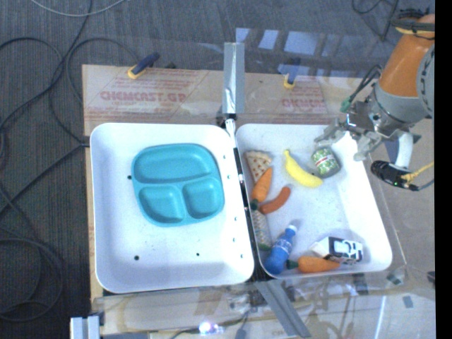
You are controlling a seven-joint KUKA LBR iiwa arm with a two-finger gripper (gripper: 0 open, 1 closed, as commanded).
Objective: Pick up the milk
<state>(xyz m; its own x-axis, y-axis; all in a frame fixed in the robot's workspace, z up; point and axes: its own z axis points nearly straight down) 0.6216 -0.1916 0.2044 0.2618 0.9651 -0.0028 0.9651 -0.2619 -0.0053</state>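
Note:
The milk [340, 248] is a small white carton with black markings. It lies on its side in the near right corner of the right bin [367, 203]. My gripper [349, 137] hangs over that bin's far right corner, well away from the milk. Its fingers are spread open and nothing sits between them. A round green and white object [325, 161] lies just below and left of the gripper.
The right bin also holds a banana [302, 171], a waffle slice [258, 162], a carrot [261, 183], a sausage [275, 198], a blue bottle [282, 249] and a second carrot [318, 264] touching the milk. A blue compartment tray [180, 182] lies in the left bin [113, 260].

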